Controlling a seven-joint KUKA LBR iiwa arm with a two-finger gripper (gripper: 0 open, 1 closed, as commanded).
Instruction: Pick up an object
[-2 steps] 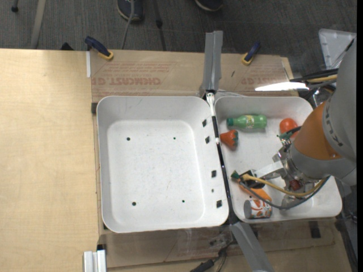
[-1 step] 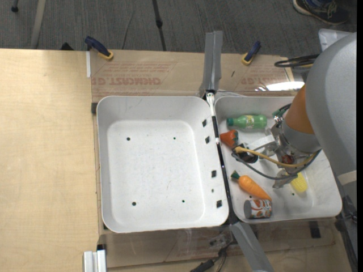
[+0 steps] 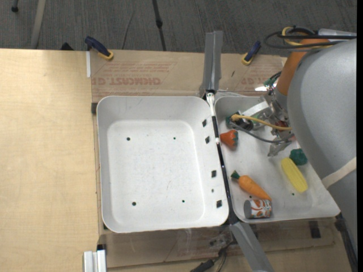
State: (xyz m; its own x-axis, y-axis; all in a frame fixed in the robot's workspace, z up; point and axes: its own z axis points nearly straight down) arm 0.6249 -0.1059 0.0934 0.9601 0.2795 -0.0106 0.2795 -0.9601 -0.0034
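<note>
- The hand point(image 3: 276, 130) sits low in the right bin point(image 3: 258, 169), under the grey arm point(image 3: 326, 106); whether it is spread or pressed together I cannot tell, and nothing shows as held.
- From the hand: a red-orange piece point(image 3: 228, 139) lies at 9 o'clock, a yellow corn cob point(image 3: 294, 174) at 5 o'clock, a carrot point(image 3: 252, 186) and a small can point(image 3: 258, 208) at 7 o'clock.
- Cardboard point(image 3: 136, 75) on the bench point(image 3: 39, 152) bears mirrored lettering, unreadable.

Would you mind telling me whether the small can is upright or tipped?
Tipped: the can lies on its side in the right bin, below the carrot.
</note>
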